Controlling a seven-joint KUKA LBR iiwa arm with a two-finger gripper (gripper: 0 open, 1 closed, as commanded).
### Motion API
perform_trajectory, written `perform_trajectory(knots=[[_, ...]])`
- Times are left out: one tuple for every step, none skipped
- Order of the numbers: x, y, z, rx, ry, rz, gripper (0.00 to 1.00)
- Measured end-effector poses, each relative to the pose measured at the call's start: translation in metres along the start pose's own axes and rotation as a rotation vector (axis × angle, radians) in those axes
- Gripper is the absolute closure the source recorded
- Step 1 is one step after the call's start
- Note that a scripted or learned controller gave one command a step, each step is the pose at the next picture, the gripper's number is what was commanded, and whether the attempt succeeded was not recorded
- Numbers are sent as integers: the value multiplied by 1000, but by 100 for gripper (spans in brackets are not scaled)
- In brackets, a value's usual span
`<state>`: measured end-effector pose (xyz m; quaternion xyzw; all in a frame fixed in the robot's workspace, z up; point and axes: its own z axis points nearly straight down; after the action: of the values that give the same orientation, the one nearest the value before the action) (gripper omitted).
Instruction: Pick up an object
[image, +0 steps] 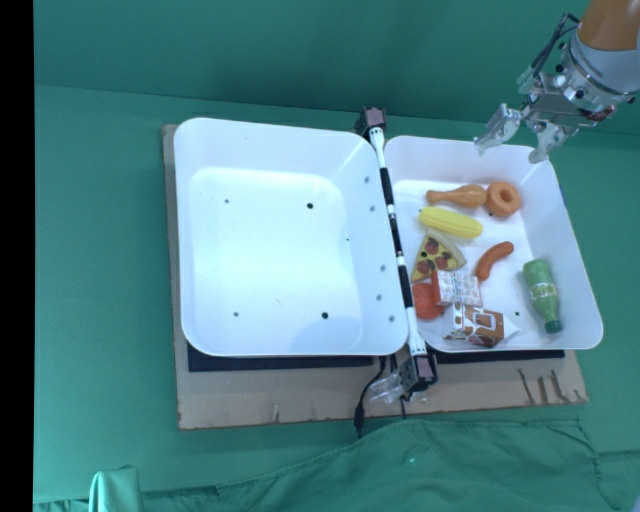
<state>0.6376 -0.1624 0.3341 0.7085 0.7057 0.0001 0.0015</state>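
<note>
Green cloth (470, 465) bunched at near edge; desk (100, 250) green, cardboard sheet (300, 405) under both bins. Toy food — bottle (541, 294), corn (450, 222), doughnut (503, 198) — lies in right bin (585, 300). Tool (512, 135) hovers over bin's far rim, fingers spread, empty.

Orange-banded grey arm (607, 40), silver gripper (517, 140)

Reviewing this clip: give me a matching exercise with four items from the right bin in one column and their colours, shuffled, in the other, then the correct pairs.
Column one:
1. bottle
2. corn cob
3. doughnut
4. sausage

Column two:
A. yellow
B. red
C. green
D. orange

Pairs: 1-C, 2-A, 3-D, 4-B.

All four lie in the right bin.
</note>
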Motion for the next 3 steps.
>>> perform_trajectory(knots=[[0, 0, 0, 0, 0, 0, 0], [-9, -3, 43, 3, -1, 1, 0], [-15, 4, 98, 5, 0, 0, 0]])
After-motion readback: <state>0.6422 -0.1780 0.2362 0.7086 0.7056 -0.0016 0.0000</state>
